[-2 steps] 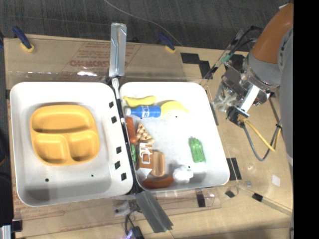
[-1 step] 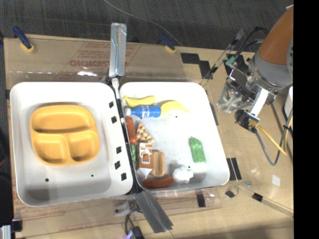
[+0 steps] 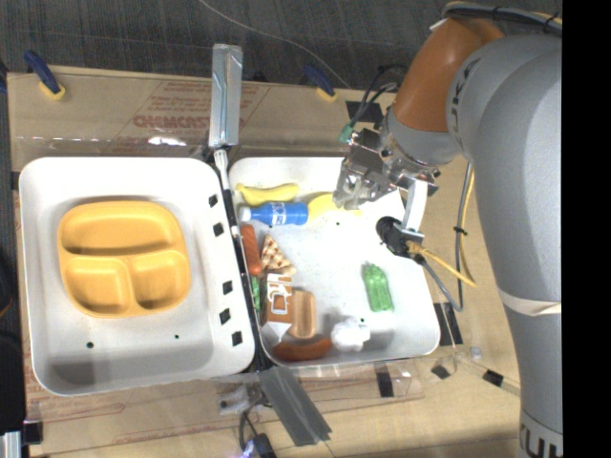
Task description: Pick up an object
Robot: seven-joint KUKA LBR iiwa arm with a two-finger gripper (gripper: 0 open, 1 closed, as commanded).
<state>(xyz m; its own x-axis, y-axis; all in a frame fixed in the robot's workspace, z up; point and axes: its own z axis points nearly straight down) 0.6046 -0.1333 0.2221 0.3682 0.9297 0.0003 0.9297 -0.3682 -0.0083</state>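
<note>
Grey arm with orange band (image 3: 449,74) reaching in from the right, bent downward over the far right corner of the right shallow white bin (image 3: 420,303). Gripper (image 3: 351,197) poised low above the bin's upper edge, just beside the tip of a yellow plastic banana (image 3: 272,194). Jaws: state impossible to tell from this angle. Nothing visibly held.

Inside the right bin: blue-and-white plastic bottle (image 3: 279,215) lying flat, touching the banana; green ridged plastic piece (image 3: 378,287) near the right wall; small white lumpy object (image 3: 351,333) near the front; brown sausage-like toy (image 3: 302,350) at the front edge.

Left white bin (image 3: 38,351) holding a yellow compartment tray (image 3: 124,256). Both bins side by side on the cardboard-covered counter (image 3: 115,103).
</note>
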